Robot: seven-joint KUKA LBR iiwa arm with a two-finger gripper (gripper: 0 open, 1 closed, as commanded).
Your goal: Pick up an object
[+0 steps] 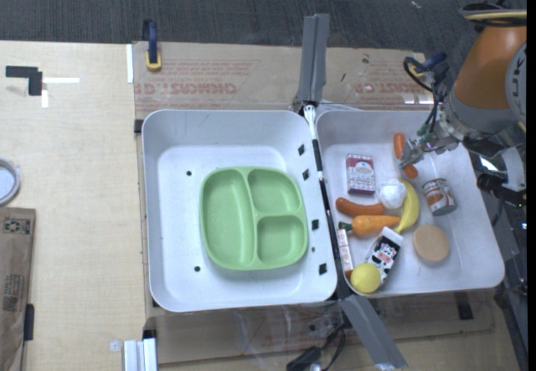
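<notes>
One target for us: carrot (pixel 374 224), mid right bin (pixel 469 277), btwn sausage (pixel 359 207) and milk carton (pixel 383 254). Stiff, light, bit slick; we'd grab mid-body. Gripper (pixel 419 146) near back, state unclear.

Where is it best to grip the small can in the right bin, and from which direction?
Probably across the round body of the small can, coming straight down. It lies tilted with bare bin floor around it, apart from the banana and the tan disc, so fingers would likely fit on both sides.
</notes>
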